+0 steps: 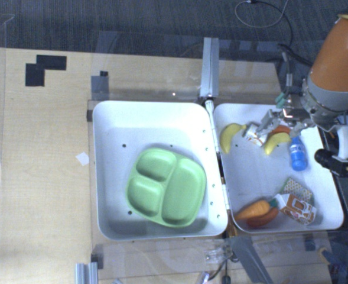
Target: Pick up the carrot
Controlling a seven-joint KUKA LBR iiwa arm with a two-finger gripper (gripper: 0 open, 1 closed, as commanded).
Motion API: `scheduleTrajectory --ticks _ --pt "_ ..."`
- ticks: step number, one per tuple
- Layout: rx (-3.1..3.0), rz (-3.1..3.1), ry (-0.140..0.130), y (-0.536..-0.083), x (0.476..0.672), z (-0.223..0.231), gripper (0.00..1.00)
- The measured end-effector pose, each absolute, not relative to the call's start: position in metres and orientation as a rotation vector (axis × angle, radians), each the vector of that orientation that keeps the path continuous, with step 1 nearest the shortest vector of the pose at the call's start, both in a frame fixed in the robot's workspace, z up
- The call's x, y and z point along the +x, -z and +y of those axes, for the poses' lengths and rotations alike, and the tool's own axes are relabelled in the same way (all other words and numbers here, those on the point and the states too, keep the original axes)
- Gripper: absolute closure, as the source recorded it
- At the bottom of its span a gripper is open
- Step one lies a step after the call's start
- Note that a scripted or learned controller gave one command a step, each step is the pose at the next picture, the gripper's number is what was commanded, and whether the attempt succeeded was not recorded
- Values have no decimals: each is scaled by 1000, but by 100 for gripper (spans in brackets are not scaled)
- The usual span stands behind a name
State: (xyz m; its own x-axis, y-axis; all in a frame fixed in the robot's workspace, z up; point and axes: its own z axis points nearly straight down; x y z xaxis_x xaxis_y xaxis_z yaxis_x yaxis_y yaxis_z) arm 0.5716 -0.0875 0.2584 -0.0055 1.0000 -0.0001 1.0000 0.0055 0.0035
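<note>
**Camera view: gripper high, carrot low in the right bin**

Left bin [109, 158] holds a green divided plate [166, 186]. Right bin [244, 176] has the carrot [255, 209] at its near edge beside a small carton [298, 207]; bananas [231, 136] and a blue bottle [297, 156] sit far. Gripper [267, 126] hovers by the bananas, fingers apart, nothing between them.

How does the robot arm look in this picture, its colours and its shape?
The arm enters from the right as a rounded orange band above a grey wrist. Below it hangs a small metallic gripper with thin wires and a little red part near it.
</note>
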Motion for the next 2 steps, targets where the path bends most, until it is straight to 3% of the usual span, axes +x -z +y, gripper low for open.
scheduleTrajectory --ticks 1,2 --pt "2366 2062 -6 -92 538 -96 0" --pt "2363 2061 -12 -104 540 -95 100"
